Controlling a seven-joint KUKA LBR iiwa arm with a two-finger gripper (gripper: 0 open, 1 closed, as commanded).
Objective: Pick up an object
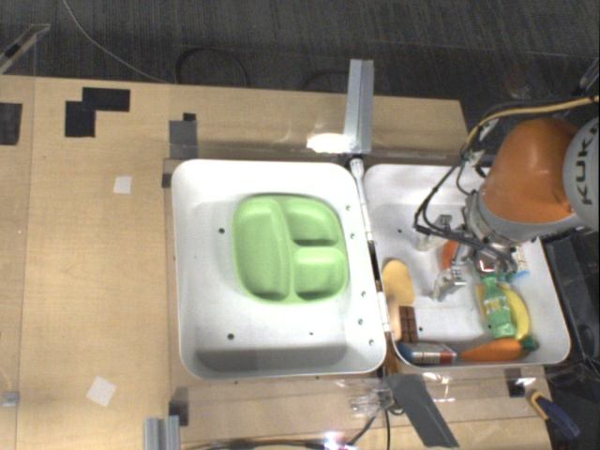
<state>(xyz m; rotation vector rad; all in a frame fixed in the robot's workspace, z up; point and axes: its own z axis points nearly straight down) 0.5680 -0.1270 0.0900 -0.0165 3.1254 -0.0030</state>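
The arm (548, 172) comes in from the right side of the view and bends down at a steep angle. Its orange band (527, 169) faces the camera and hides most of the wrist. Black cables loop along its left side. Below the band, the gripper (459, 272) points down and a little to the left.

Even overhead light, fairly bright. Glare spots mark the bench (323, 142) behind the bins. Soft shadow pools in the left bin's (202, 251) near edge. Detail is slightly soft.
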